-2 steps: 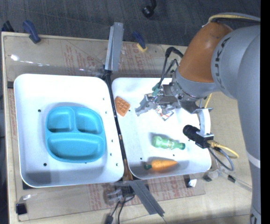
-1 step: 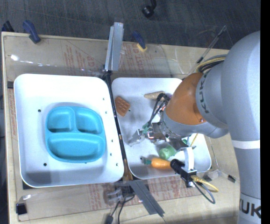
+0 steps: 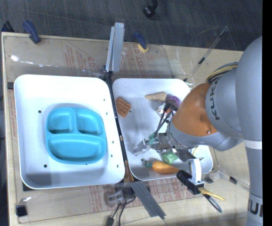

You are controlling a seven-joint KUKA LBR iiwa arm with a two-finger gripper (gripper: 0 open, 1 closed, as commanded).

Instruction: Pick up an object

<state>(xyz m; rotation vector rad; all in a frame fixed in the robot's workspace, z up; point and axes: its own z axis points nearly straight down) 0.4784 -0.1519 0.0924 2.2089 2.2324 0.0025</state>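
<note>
Roughly: carrot (image 3: pixel 165 167) long axis left-right, green tip left; fingers (image 3: pixel 151 144) state cannot tell.

Two bins sit side by side on the tabletop (image 3: pixel 13 51). The left bin (image 3: pixel 25 93) holds a divided tray (image 3: pixel 76 135) at its centre. In the right bin (image 3: pixel 136 86), a waffle piece (image 3: pixel 123 106) lies near the left wall, a carrot (image 3: pixel 163 167) along the front wall, and what appears to be a bread piece (image 3: pixel 155 96) toward the back. The gripper (image 3: pixel 148 145) is over the right bin's middle.
</note>
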